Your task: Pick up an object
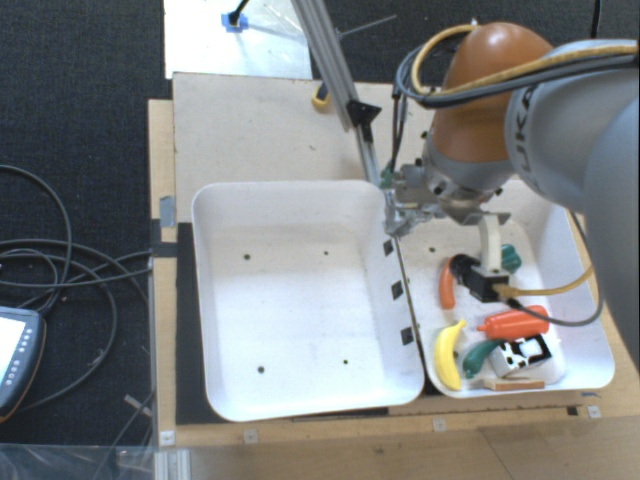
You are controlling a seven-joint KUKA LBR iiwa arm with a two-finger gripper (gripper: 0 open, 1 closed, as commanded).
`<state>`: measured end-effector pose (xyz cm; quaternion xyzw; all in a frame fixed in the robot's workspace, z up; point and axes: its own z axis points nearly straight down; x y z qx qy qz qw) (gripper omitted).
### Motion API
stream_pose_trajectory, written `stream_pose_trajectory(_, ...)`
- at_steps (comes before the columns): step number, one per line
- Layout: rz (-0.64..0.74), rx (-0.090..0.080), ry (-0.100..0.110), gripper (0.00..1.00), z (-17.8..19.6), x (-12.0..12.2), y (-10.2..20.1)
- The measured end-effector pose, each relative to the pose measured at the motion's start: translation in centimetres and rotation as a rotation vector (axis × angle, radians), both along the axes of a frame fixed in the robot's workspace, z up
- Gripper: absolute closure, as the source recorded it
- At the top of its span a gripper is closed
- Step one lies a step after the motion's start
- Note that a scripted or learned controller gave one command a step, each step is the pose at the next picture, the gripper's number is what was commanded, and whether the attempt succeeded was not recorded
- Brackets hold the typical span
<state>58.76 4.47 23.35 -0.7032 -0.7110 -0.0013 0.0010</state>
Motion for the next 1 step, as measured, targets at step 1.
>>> stream_pose_trajectory(1,-0.001,-0.001,0.001,1.0,-0.15,-1.38,4.09)
